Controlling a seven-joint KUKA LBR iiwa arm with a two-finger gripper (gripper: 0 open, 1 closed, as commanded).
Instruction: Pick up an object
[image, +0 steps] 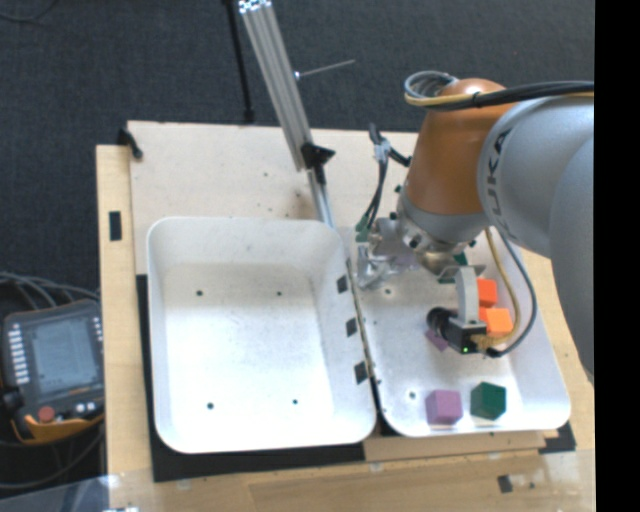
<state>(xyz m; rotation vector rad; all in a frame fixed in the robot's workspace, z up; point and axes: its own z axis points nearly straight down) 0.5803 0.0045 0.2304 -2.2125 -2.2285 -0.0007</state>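
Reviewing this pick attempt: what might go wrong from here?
The claw sits low by the right bin's left wall, so it may scrape that wall. The purple block and green block lie apart from it near the front rim, so closing here may grab nothing.

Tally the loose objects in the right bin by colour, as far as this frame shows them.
Orange blocks: 2
Purple block: 1
Green block: 1
Total: 4 clearly seen. A small purplish bit by the arm's hardware is too hidden to count.
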